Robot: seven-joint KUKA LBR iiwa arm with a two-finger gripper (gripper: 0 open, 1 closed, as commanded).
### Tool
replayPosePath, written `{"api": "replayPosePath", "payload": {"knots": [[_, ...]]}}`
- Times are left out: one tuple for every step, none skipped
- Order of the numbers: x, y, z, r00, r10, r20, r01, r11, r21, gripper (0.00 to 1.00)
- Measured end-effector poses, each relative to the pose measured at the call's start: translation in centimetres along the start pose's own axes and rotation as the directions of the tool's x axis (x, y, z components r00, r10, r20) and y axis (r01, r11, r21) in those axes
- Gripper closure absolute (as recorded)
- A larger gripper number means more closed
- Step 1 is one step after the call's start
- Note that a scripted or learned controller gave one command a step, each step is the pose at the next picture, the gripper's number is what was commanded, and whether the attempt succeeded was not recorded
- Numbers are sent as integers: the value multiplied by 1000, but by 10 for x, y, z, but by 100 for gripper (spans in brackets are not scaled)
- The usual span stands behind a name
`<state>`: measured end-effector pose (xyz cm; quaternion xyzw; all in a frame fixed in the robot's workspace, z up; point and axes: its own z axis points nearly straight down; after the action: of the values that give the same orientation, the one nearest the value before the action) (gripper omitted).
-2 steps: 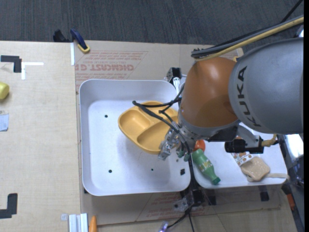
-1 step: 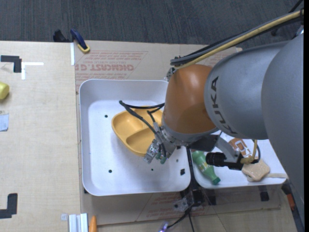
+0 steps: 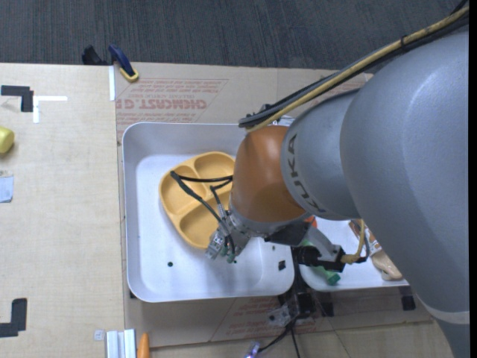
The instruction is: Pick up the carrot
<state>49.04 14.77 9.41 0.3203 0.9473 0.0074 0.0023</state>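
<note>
Orange band and grey bulk fill the right side as the KUKA arm point(image 3: 387, 148) leans over the left white bin point(image 3: 141, 222), its claw point(image 3: 223, 246) down at the lower edge of a yellow divided plate point(image 3: 195, 196) — 3 compartments, lying flat on the bin floor. Black cables trail across the plate toward the wrist. Whether the claw is clenched or released, I cannot tell; it is too small and tangled from this angle, and nothing shows between its tips. The carrot? Can't pick it out; my guess is it lies under the arm's bulk. A small orange tip point(image 3: 142, 341) pokes up at the counter's point(image 3: 59, 237) bottom edge, too little to name. No grasp confirmed, so the pick looks undone.
</note>
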Motion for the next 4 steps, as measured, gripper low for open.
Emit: {"api": "replayPosePath", "payload": {"knots": [[-2,24,1,976,-219,-1,219,976,13,100],[58,54,-68,989,-149,-4,149,989,20,100],[59,57,-76,989,148,3,-148,989,21,100],[57,53,-119,923,384,8,-384,923,21,100]]}}
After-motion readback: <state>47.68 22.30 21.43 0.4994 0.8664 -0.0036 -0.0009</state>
